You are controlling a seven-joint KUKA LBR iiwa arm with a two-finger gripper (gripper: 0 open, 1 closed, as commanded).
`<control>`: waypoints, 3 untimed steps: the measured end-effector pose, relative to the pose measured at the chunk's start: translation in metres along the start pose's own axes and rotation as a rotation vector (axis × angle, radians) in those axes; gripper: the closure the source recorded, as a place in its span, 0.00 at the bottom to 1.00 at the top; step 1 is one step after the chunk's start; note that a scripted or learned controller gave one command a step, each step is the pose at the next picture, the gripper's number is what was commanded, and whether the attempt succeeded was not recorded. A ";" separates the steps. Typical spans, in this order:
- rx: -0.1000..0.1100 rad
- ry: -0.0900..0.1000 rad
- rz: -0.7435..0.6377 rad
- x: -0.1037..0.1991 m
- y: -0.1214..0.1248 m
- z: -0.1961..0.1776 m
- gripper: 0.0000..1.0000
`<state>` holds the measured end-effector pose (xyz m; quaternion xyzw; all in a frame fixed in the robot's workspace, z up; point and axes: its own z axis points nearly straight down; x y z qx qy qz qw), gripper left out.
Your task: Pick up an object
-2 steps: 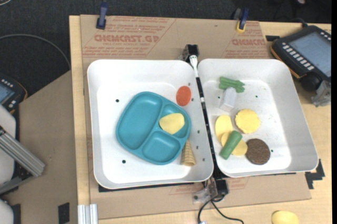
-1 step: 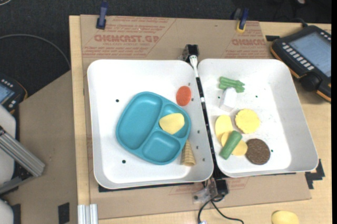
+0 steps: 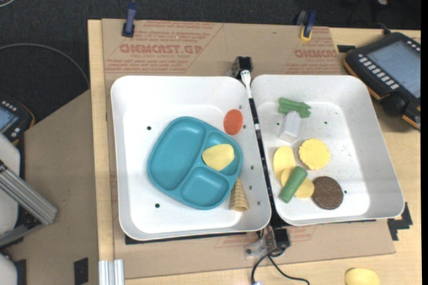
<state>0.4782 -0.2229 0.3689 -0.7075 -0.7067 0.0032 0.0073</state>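
I see dark carpet behind a table (image 3: 167, 43) covered by printed cardboard, clipped at the back edge by a blue clamp (image 3: 130, 19) and a yellow-and-blue clamp (image 3: 307, 25). 2 white bins sit side by side on it, touching along their inner rims. The left bin (image 3: 130, 110) holds a teal divided tray (image 3: 180, 163) with a pale yellow piece (image 3: 219, 156) lying in 1 of its compartments. An orange-red round piece (image 3: 233, 121) rests just beyond the tray's far corner, and a waffle cone (image 3: 239, 197) lies against its near edge. In the right bin (image 3: 361, 116) I make out a green piece (image 3: 294, 106), a grey-white block (image 3: 290, 126) just below it, a yellow ridged disc (image 3: 313, 154), a brown cookie (image 3: 328, 192), and a green cylinder (image 3: 293, 184) lying across 2 yellow pieces (image 3: 283, 159), partly hiding them. A pendant (image 3: 391, 69) is cut off at the right edge. As for the hand, I cannot tell its state.
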 end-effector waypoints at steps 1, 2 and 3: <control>-0.034 -0.015 -0.005 0.000 0.068 -0.158 1.00; -0.001 -0.001 0.001 0.000 0.045 -0.009 1.00; -0.037 -0.016 -0.005 0.001 0.101 -0.179 1.00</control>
